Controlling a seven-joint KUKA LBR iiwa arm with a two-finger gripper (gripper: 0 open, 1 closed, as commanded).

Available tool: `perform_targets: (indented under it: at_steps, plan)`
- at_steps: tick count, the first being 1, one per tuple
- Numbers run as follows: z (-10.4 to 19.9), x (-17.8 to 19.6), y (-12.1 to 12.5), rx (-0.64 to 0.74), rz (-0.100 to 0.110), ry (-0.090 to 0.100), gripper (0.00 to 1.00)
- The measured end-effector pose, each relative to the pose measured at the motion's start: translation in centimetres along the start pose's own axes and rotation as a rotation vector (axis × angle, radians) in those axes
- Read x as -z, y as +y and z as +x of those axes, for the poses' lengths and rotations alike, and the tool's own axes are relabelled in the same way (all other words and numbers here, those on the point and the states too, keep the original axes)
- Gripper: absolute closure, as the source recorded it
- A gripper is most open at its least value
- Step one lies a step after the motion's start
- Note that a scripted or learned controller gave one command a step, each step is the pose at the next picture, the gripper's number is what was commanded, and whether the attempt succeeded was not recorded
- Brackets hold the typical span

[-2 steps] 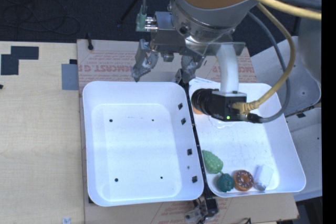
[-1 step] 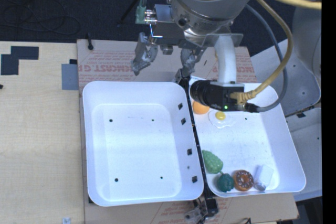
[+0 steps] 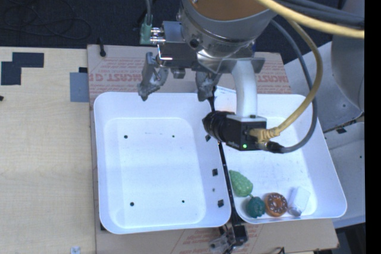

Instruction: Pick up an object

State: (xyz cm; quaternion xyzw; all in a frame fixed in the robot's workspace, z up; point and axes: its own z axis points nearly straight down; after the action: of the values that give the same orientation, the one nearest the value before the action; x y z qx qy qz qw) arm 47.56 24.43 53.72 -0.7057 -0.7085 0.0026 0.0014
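Four small objects wait in the right bin's near corner

The end effector (image 3: 174,83) hangs high over the far rim of the left bin (image 3: 113,157), its two fingers spread wide with nothing between them. The candidates for picking lie well apart from it, clustered in the near corner of the right bin (image 3: 324,151): a pale green lump (image 3: 240,182), a darker teal ball (image 3: 256,207) just beside and nearer the camera, a brown ring-shaped doughnut toy (image 3: 275,204) touching or almost touching the teal ball, and a small white block (image 3: 299,199) close against the bin's rim.

All four look like small, light toys. The green lump appears soft or rubbery, so it should give a little under the fingers and resist slipping; taking it across its narrower width seems safest, and it stands most clear of its neighbours. The doughnut is probably stiffer and could be pinched across its outer edge, though the ball crowds one side. The white block sits so near the wall that a finger may strike the rim
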Motion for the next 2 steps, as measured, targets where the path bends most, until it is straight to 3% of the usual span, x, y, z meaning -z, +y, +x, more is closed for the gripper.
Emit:
perform_targets:
  at_steps: [1, 2]
  plan:
    - [0.0, 0.9, 0.1, 0.002, 0.003, -0.002, 1.00]
    - [-8.4, -0.1, 4.5, -0.012, -0.001, -0.002, 1.00]
